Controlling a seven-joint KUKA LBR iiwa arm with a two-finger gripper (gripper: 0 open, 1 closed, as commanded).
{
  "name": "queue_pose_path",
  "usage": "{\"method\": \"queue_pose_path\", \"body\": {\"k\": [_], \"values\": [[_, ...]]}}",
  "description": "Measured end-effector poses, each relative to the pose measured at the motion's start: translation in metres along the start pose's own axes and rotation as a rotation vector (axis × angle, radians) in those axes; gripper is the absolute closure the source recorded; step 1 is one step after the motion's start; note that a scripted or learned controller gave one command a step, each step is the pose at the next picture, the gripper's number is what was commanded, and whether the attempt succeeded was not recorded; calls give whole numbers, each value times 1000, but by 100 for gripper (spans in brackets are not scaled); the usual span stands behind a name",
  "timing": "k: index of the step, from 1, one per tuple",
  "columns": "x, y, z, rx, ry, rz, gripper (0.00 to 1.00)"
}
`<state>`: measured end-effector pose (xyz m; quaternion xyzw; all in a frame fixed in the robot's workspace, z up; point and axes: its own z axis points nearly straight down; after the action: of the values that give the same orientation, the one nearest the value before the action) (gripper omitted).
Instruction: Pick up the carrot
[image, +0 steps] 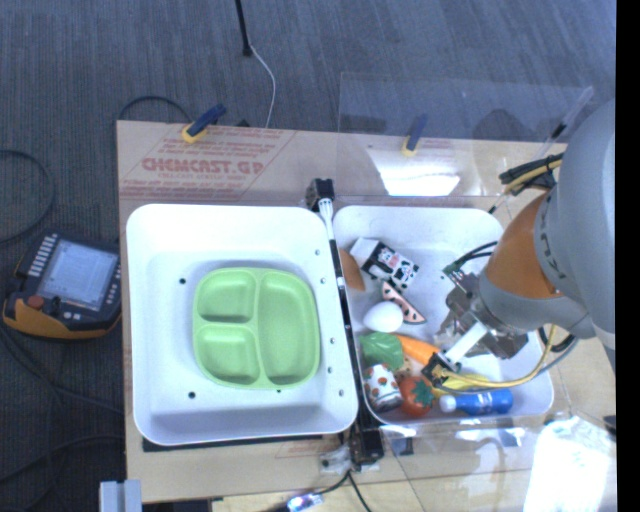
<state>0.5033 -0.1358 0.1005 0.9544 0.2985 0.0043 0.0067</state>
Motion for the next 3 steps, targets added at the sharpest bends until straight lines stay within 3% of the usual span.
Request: {"method": "queue_pose_path", "body": {"k": [1, 2, 3], "values": [[0, -1, 1, 2, -1, -1, 0], [5, -26, 7, -18, 13, 403, 0], [11, -35, 7, -19, 12, 402, 0]]}}
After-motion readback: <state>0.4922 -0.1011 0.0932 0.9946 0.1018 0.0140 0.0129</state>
